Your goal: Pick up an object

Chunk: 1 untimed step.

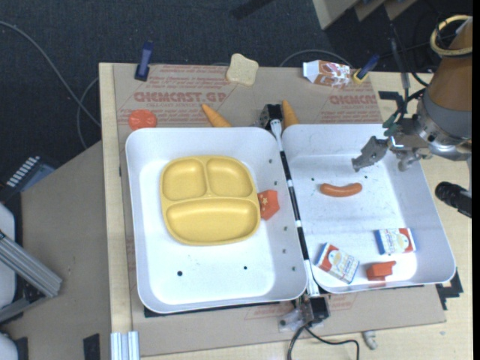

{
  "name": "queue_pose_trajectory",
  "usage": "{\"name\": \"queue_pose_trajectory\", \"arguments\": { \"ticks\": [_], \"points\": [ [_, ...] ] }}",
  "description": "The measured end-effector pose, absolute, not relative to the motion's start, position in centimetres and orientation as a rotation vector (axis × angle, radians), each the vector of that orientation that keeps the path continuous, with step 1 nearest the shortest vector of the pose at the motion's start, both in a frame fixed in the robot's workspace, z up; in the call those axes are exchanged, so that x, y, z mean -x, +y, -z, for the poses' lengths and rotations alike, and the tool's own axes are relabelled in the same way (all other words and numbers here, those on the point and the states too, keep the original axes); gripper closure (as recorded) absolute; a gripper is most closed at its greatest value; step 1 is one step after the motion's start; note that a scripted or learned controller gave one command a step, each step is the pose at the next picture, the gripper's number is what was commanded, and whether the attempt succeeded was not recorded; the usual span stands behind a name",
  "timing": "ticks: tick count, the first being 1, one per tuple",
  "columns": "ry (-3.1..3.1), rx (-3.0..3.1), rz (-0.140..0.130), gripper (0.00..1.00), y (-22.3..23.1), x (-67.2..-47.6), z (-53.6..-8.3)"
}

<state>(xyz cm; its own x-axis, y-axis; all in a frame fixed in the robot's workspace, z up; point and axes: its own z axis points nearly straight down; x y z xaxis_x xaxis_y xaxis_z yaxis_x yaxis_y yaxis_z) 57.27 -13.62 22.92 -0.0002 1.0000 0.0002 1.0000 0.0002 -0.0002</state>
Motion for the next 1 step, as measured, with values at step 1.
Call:
{"name": "queue_pose_trajectory", "arguments": {
  "ticks": [1],
  "points": [
    [-2.220, 2.218, -0.003, 0.00, -11.54, -60.38, -13.84]
  ]
}}
